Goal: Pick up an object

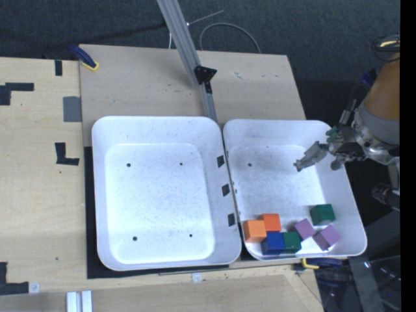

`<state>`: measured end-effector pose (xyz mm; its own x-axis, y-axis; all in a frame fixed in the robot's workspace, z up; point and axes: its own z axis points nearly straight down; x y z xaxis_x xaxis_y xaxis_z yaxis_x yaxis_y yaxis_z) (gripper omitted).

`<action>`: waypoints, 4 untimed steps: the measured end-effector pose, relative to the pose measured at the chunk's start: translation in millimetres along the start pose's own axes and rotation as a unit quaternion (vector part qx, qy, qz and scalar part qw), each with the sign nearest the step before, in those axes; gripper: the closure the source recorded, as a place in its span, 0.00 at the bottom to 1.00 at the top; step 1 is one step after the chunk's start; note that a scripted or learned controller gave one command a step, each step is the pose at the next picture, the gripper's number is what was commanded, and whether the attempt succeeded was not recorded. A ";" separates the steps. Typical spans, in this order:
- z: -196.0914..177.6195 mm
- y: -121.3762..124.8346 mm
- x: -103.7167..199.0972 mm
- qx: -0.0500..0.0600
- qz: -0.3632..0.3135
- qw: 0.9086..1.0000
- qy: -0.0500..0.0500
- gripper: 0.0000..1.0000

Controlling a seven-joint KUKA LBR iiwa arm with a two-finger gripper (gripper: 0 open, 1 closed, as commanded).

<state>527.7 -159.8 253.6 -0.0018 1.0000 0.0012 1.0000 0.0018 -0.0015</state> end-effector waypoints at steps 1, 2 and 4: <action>-182.1 -27.8 -17.8 -0.005 0.001 1.000 -0.002 0.00; -47.7 -45.3 21.3 0.004 0.001 1.000 0.000 0.00; -178.7 5.9 139.7 0.004 -0.003 1.000 0.000 0.00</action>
